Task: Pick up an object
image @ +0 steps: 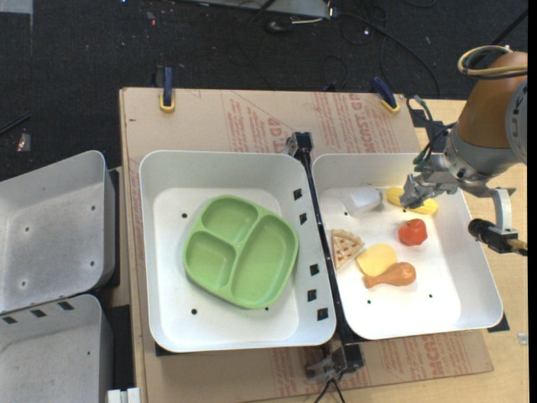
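The right bin (470, 300) holds a yellow banana (411, 202), a red tomato (412, 232), a waffle slice (345, 246), a chicken drumstick (388, 269) and a small pale white piece (364, 198). My gripper (415, 194) reaches in from the right and sits low over the banana at the back of that bin, covering its middle. The tomato lies just in front of it. The fingers are hidden against the banana.
A green divided plate (241, 250) lies in the left bin (168, 183). A black divider (317, 242) runs between the bins. White lids (50, 217) rest off the bench at the left. Clamps (167, 89) hold the board's back edge.
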`<state>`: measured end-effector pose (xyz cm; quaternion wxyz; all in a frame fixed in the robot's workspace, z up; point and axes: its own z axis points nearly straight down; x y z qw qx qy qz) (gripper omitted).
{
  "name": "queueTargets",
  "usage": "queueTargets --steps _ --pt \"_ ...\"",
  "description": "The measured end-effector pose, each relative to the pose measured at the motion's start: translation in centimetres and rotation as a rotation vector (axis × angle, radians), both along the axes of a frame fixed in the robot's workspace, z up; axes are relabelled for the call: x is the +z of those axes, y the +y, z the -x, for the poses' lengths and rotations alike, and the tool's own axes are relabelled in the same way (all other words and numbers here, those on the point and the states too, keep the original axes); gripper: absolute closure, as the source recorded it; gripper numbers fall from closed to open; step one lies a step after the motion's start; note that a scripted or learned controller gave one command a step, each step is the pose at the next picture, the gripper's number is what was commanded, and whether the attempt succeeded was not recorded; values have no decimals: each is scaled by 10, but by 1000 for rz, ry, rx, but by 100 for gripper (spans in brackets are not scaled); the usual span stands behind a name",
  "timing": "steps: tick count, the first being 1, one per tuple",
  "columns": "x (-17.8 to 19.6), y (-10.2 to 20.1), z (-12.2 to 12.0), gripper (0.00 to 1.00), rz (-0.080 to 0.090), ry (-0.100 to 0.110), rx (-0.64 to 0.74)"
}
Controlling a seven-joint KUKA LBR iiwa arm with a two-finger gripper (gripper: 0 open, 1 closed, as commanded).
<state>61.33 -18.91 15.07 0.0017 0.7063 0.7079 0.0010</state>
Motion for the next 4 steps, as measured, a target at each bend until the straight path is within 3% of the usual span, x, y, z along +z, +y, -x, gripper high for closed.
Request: queueTargets --steps 1,2,4 --pt "64 1 0 100 1 -3 0" --pt "100 1 -1 100 1 -1 0" --pt "92 111 19 100 -3 5 5"
